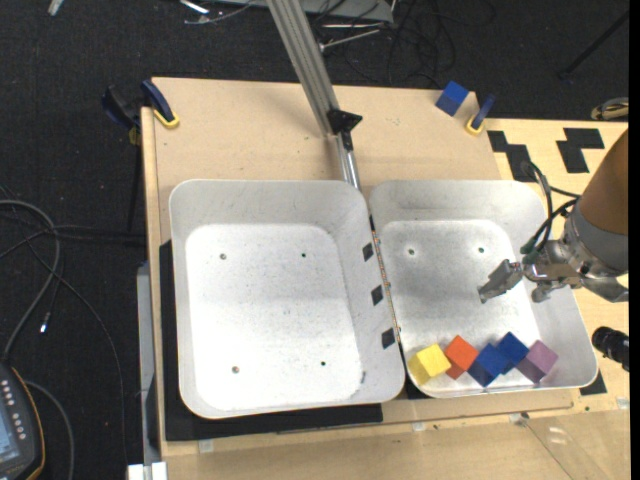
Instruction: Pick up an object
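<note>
In the right bin (pixel 440 238), several small blocks lie in a row along the front wall: a yellow block (pixel 431 362), an orange block (pixel 460 354), a blue block (pixel 500 358) and a purple block (pixel 538 360). My gripper (pixel 512 280) hangs over the right side of this bin, above and behind the blocks. One grey finger (pixel 496 281) juts out to the left. Nothing is visible between the fingers.
The left bin (pixel 200 218) adjoins the right one. A metal pole (pixel 305 53) slants down from the top to the bins' shared back edge. A loose blue block (pixel 453 97) sits on the bench at back right. Clamps (pixel 160 105) grip the bench's back corners.
</note>
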Controlling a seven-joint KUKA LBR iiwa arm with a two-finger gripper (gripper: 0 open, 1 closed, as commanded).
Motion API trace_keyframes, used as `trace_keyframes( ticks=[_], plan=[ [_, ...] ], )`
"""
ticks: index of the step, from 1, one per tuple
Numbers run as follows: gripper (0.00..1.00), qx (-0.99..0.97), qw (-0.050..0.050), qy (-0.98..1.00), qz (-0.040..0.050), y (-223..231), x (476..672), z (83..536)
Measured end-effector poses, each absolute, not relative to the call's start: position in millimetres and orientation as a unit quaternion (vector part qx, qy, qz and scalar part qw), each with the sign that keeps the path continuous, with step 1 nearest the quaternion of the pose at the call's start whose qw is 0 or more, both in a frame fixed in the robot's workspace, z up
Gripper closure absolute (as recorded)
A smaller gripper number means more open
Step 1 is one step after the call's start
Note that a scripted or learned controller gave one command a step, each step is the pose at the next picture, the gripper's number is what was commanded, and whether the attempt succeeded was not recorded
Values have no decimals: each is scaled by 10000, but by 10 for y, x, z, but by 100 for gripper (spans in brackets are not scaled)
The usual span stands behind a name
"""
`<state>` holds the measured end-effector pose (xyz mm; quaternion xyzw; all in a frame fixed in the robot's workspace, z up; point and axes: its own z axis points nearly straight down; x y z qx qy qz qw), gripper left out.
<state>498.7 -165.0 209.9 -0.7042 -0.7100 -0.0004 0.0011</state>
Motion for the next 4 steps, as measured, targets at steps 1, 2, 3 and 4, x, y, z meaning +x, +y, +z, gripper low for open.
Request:
trace_keyframes(
  ticks=[1,2,3,4],
  plan=[
    [0,-7078,22,-7064,19,-1985,5299,1149],
    [0,-7035,-19,-7107,-31,-1144,5351,1898],
    [0,-7076,-13,-7066,-1,-1005,4922,936],
    [0,-7084,-23,-7058,-2,-1392,5041,1274]
  ],
)
